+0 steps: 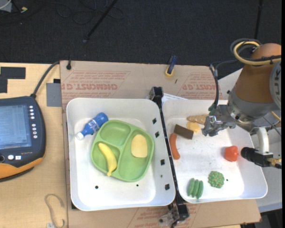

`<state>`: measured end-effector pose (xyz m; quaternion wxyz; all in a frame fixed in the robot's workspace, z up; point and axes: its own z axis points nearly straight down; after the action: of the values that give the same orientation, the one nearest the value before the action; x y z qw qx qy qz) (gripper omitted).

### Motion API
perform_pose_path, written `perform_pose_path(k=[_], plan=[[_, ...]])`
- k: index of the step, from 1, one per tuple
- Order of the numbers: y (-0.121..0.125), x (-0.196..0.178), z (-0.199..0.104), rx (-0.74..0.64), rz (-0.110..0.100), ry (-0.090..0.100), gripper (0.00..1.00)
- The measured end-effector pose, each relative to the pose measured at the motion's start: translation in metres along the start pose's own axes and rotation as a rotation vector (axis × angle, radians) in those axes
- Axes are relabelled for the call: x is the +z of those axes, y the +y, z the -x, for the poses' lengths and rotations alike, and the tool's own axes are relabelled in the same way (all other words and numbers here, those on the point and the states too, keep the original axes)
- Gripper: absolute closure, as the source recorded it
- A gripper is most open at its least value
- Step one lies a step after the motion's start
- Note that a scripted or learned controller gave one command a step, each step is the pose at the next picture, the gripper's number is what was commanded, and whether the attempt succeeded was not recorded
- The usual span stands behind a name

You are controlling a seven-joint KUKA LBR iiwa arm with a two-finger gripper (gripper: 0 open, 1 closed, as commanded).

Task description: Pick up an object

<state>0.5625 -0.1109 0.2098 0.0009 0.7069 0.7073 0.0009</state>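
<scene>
My gripper (210, 127) hangs over the upper middle of the right bin (247, 186), just right of a tan piece (195, 119), a pale yellow block (194, 127) and a brown block (184, 132). An orange sausage (174, 146) lies near the bin's left wall. A red pepper (231, 153) sits to the lower right of the gripper. Green pea pods (195, 187) and a broccoli floret (216, 179) lie toward the front. I see nothing between the fingers.
The left bin (80, 184) holds a green divided plate (115, 132) with a banana (108, 158) and a yellow piece (139, 146), plus a blue bottle (92, 125). A tablet (12, 132) rests at far left. A black divider (162, 141) separates the bins.
</scene>
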Motion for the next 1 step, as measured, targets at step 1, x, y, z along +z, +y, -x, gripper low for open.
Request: perform_pose_path(k=[1], plan=[[0.0002,-0.0186,0.0013,0.0,-0.003,0.0,1.0]])
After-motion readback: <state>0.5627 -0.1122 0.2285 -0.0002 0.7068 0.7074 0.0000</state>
